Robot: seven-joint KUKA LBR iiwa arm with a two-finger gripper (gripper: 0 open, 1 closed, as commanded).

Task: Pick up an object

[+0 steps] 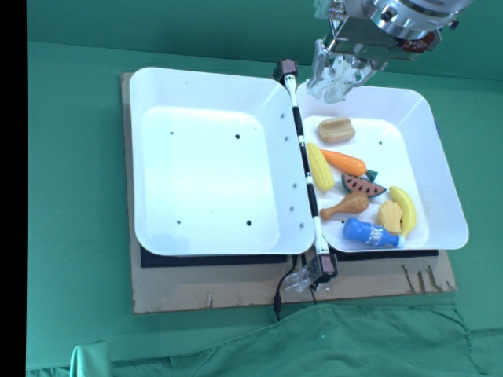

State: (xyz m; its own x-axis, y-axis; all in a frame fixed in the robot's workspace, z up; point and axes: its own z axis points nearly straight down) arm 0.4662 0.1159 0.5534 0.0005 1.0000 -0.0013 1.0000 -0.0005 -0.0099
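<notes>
Gripper (334, 81) up high above right bin (440, 171), fingers apart, holding nothing. Toys packed close: could bump corn (319, 167) while grabbing carrot (344, 162).

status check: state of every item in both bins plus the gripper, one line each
gripper: above the right bin's far-left corner, nothing seen between its fingers
bread roll: lying in right bin, nearest the gripper
corn cob: lying along the divider
carrot: lying flat
watermelon slice: lying flat
chicken drumstick: lying flat
banana: lying flat
blue bottle: on its side
left bin: holds no objects
</notes>
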